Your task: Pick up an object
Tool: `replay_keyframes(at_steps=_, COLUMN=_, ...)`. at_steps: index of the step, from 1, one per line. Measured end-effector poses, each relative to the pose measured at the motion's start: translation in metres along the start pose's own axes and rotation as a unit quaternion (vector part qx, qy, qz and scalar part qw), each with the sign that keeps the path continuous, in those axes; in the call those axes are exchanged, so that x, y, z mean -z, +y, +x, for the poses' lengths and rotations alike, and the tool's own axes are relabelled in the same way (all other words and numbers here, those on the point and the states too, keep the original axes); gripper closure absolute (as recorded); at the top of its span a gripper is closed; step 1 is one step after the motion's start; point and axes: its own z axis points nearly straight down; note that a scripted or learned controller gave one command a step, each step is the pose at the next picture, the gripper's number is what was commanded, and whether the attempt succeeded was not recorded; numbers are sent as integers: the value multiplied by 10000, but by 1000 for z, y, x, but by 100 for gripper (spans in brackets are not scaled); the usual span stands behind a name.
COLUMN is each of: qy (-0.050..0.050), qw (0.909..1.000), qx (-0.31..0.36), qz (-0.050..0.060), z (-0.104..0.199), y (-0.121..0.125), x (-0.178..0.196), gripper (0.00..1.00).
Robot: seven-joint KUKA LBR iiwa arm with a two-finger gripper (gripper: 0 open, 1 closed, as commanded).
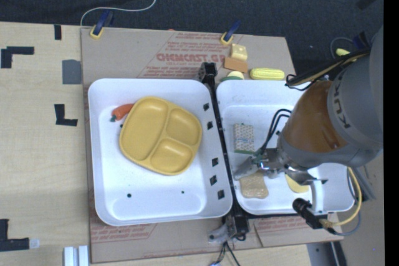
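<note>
The right bin (249, 91) holds a speckled green-and-white rectangular piece (244, 137) near its left wall. A flat tan piece (254, 186) lies toward its front, and a small yellow object (297, 183) sits partly under the arm. My gripper (255, 165) hangs low in this bin, just above the tan piece and below the speckled piece. The grey and orange wrist (318, 124) hides the bin's right half. In the left bin (100, 152) lie a yellow divided plate (161, 134) and a small orange carrot-like piece (122, 111) at the plate's upper left.
Behind the bins, on the cardboard sheet (137, 53), sit a tan block (236, 59), a yellow corn-like piece (267, 74) and a pale round object (234, 76). A black divider (215, 134) runs between the bins. Cables loop near the arm at right.
</note>
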Motion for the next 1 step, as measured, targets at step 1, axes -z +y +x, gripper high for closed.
replay_keyframes(at_steps=1, qy=-18, qw=10000, qx=-14, qz=-36, z=-56, y=11, x=80, gripper=0)
